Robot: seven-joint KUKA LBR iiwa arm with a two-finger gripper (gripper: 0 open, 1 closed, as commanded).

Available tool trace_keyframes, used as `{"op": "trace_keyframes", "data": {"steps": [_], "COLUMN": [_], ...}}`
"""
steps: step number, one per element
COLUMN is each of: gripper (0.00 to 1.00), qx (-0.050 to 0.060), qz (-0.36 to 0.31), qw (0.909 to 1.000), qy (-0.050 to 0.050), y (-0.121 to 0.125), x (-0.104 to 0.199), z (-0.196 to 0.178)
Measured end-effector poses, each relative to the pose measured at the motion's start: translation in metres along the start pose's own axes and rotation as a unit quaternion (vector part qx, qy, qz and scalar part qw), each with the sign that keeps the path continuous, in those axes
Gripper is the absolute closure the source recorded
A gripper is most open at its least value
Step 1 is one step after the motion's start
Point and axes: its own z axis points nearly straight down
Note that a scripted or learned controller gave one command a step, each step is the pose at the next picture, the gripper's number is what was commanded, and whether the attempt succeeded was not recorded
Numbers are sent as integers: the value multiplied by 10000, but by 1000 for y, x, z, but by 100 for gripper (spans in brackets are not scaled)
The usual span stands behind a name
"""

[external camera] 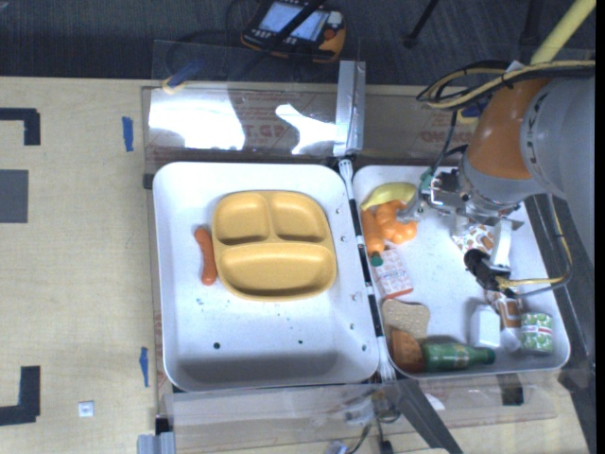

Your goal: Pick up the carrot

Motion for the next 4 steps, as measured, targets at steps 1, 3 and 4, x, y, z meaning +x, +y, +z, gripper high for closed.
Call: {"op": "trace_keyframes", "data": {"steps": [1, 3, 4], "gripper": [0, 0, 0], "qx": [-24, 24, -14], "qz": [-271, -143, -1325], "qw": [9996, 9999, 9912], "qy": [10, 15, 1], "y": [-2, 6, 15], "x": [0, 2, 0], "z": [0, 1, 1]}}
